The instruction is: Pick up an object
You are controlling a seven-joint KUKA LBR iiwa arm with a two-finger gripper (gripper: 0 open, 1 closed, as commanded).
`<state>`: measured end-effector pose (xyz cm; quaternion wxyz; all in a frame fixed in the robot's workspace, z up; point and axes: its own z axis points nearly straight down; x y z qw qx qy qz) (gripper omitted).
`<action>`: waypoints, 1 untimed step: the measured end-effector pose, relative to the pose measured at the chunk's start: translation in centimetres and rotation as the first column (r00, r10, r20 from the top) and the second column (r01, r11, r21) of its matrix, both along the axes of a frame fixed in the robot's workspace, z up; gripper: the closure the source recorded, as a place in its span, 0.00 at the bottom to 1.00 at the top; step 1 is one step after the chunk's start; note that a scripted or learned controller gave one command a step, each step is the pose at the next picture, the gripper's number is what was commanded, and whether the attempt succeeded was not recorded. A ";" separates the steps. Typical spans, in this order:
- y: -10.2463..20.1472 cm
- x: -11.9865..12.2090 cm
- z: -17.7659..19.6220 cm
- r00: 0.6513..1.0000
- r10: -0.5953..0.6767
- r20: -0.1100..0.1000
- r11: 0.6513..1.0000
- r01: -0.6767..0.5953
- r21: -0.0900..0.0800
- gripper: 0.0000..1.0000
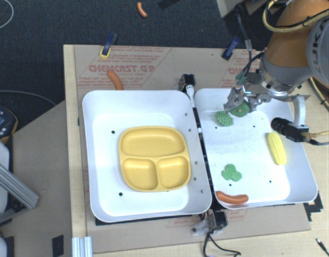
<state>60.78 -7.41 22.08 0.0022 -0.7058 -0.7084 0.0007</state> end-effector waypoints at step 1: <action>2.3 -0.1 -0.2 1.000 -0.001 0.001 1.000 0.001 -0.001 1.00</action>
